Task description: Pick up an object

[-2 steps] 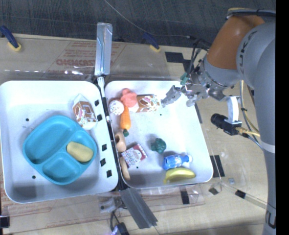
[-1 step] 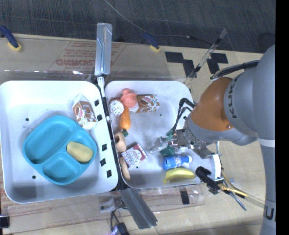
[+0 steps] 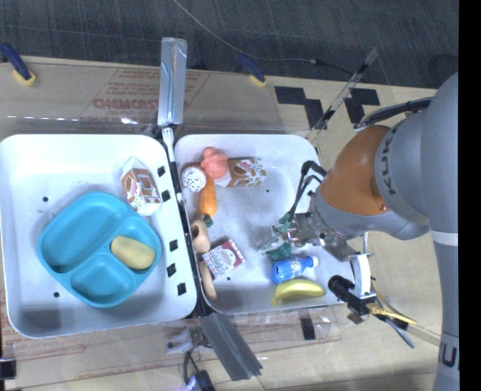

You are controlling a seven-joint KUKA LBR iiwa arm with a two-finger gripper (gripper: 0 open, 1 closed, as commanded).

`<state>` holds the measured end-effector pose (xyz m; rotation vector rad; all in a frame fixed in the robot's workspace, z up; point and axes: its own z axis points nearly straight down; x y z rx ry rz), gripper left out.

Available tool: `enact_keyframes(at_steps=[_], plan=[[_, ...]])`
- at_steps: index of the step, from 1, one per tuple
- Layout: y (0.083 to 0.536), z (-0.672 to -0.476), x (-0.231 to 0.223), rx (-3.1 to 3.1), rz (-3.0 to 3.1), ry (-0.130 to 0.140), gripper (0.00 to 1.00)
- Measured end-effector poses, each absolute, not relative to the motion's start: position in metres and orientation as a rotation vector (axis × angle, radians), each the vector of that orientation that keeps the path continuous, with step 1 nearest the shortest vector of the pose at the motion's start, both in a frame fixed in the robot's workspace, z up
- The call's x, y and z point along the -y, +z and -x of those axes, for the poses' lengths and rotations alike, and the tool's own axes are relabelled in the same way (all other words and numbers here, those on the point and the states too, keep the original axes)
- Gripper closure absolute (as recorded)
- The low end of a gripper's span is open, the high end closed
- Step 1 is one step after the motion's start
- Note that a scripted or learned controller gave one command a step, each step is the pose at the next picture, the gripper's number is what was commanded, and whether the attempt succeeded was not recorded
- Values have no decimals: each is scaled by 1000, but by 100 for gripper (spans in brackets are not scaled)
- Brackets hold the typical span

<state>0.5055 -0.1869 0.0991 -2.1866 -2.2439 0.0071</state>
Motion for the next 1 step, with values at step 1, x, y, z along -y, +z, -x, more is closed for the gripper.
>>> enact_keyframes(at_steps=[1], plan=[[208, -545, 156, 2247, 2196, -2, 100]])
